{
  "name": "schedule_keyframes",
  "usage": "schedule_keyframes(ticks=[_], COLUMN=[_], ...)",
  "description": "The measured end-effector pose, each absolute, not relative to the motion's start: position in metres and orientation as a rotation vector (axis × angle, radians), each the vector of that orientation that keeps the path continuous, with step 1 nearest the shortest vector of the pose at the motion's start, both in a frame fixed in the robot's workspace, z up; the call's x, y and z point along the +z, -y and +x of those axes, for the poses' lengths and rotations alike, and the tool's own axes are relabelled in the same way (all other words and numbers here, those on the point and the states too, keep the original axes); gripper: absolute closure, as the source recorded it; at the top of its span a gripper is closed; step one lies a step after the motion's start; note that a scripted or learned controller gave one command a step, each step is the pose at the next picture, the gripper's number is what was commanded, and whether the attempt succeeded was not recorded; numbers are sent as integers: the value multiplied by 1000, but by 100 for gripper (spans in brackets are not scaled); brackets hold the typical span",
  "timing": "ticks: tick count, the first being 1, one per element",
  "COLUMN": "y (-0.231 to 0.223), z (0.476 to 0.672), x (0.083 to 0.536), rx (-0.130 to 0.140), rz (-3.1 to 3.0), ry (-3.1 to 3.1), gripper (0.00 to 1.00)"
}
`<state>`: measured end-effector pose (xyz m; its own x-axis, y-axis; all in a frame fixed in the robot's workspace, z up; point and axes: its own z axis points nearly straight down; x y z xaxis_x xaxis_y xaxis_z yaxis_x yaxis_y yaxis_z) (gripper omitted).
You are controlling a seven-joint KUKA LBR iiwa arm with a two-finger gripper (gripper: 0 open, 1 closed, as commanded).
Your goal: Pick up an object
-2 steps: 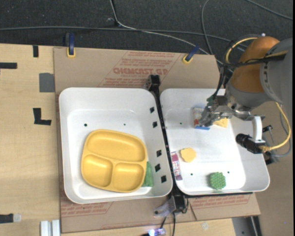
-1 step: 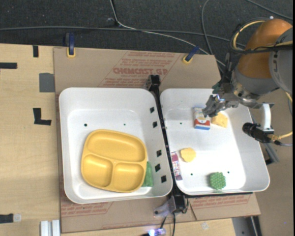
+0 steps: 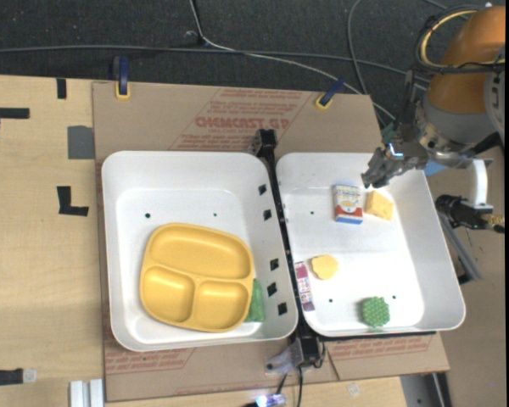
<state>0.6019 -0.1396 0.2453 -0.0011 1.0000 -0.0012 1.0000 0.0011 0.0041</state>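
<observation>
So here the gripper (image 3: 378,175) sits over the far right corner of the right bin (image 3: 433,303), dark fingertips pointing down and left toward the bin floor; honestly can't tell whether the pincer is open or closed, it's just a dark blob at this angle, and nothing visible is caught in it; the grey arm (image 3: 458,83) with its orange band comes in from the upper right

Stuff in the right bin: a small carton (image 3: 349,203) in white, orange and blue, standing near the far middle; a yellow cheese-like wedge (image 3: 379,207) just beside it on the right, and that wedge is the closest thing to the gripper tip, right below it, though I can't tell if they touch; a small round yellow piece (image 3: 324,267) lies nearer the middle-left of the bin; a green bumpy ball-ish thing (image 3: 375,311) sits near the front edge; a thin pinkish wrapper-like item (image 3: 303,284) lies along the left wall

Left bin (image 3: 123,185) holds a yellow divided plate (image 3: 196,276) with three compartments, toward the front; a green item (image 3: 256,302) is tucked against the plate's right edge by the bin wall

Both bins rest on a cardboard sheet (image 3: 220,117) clipped to the wooden bench (image 3: 34,253); black cables (image 3: 195,32) run across the dark background behind
</observation>
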Motion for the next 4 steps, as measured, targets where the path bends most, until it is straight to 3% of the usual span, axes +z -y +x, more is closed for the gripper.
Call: schedule_keyframes(ticks=[2, 4], y=[34, -74], z=[578, 574], x=[228, 210], rx=[-3, -2], rz=[2217, 2215], ry=[-2230, -2230], gripper=[100, 100])
